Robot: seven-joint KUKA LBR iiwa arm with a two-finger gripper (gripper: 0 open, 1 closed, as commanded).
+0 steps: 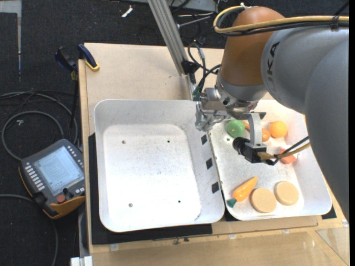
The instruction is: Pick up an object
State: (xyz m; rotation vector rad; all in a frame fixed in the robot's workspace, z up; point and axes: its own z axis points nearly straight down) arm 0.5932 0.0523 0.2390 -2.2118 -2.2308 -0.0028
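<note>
My gripper hangs low over the back left part of the right bin, under the grey wrist and orange band. A green round object lies just right of it, partly covered by the wrist hardware. An orange ball sits further right. A reddish piece lies at the arm's edge. A carrot and two tan discs lie near the bin's front. Nothing shows held in the gripper.
The left bin stands beside the right one. A slanted metal pole rises behind the bins. A black and yellow clamp sits at the bench's back left corner. A teach pendant lies on the floor at left.
</note>
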